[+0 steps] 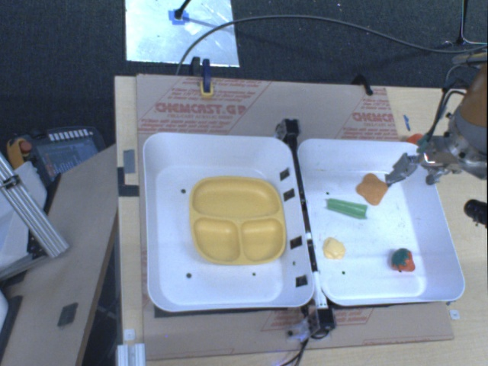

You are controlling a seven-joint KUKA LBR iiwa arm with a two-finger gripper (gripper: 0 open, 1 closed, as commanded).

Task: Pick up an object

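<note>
The right bin point(438, 280) holds a handful of small items. An orange piece point(372, 189) lies near its far side, with a green stick point(347, 207) just below and to the left. A pale yellow lump point(333, 248) sits near the divider, and a red and green piece point(402, 260) rests toward the front right. My gripper point(416, 174) hangs over the bin's far right part, just right of the orange piece. It is open, and nothing sits between its fingers. One fingertip point(396, 176) points toward the orange piece.
The left bin point(164, 204) carries a yellow divided plate point(236, 219). A black hinge strip point(299, 212) separates the bins. Cables run across the dark floor behind the bench, and a metal sheet point(179, 21) lies at the back left.
</note>
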